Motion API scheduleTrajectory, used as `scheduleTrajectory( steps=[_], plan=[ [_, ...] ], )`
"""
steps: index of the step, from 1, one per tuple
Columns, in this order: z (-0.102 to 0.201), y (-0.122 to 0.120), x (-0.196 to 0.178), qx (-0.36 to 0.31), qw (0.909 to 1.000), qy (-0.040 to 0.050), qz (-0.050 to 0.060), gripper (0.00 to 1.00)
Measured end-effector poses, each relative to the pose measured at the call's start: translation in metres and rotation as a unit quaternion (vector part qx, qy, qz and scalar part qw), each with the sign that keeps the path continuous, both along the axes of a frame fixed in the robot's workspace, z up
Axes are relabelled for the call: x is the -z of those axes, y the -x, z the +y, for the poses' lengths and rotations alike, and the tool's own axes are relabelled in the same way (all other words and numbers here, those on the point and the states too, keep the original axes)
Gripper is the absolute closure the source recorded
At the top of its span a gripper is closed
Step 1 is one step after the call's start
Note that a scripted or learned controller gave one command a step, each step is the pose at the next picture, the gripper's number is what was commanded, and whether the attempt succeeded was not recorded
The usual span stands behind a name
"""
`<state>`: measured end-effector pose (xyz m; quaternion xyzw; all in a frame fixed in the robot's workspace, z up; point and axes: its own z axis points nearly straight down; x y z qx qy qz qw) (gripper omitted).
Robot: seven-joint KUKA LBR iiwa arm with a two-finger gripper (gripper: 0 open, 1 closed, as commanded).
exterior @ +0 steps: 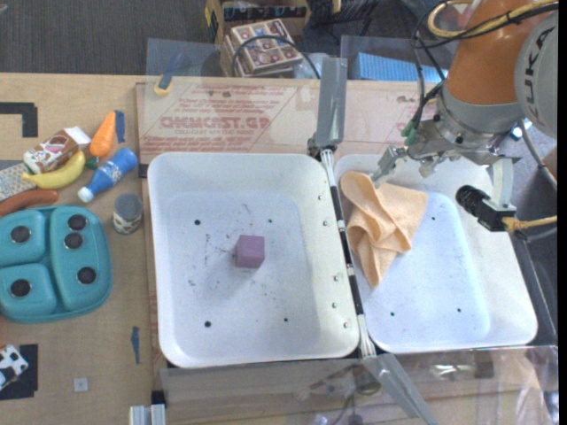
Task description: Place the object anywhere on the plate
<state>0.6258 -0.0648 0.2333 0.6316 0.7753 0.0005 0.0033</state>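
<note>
The most likely object for the task, a small purple block, sits near the middle of the left bin, resting flat on the bin floor and apart from every wall. It is roughly cubic, so no long axis governs the approach. No plate is evident in either of the 2 bins; I cannot tell what the task means by the plate.

In the right bin, an orange cloth lies crumpled against the divider side, near the far corner. It could equally be the intended object; this is a judgement only.

The gripper hangs over the far edge of the right bin, just beside the cloth's upper corner. Its jaws are hidden among brackets and cabling; I cannot tell their state, and nothing is seen held.

The governing relation: the block lies well apart from the gripper, to the camera's left and nearer the camera, across the divider. The cloth lies directly beneath and nearer.
</note>
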Motion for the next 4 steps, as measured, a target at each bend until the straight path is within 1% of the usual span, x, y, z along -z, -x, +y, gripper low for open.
scheduleTrajectory(
  steps=[1,2,3,4],
  plan=[
    [-0.001,-0.001,-0.011,0.000,1.0000,0.0007,-0.002,1.00],
    [0.080,-0.041,0.048,-0.046,0.9989,-0.0011,0.001,1.00],
    [0.080,-0.041,0.048,-0.046,0.9989,-0.0010,0.001,0.00],
    [0.081,-0.042,0.036,-0.047,0.9989,-0.0005,-0.001,1.00]
  ],
)
